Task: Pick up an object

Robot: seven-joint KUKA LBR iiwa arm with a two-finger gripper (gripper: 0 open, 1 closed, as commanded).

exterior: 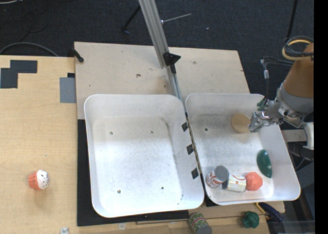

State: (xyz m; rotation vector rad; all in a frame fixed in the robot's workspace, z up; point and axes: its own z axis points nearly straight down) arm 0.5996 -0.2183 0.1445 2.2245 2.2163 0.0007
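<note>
The hand [259,120] beside the tan disc [240,123] is too small and blurred to read its fingers. Below the right bin [287,189], a dark can [198,223] is cut off by the bottom edge.

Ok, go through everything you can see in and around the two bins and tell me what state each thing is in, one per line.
claw: low at the right bin's far right side, beside the tan disc
tan disc: lying flat in the right bin
green object: lying by the right wall
orange ball: resting in the near corner
white can: on its side
grey-capped item: lying against the can
left bin: sitting level
orange-and-white toy: on the bench outside the bins
</note>
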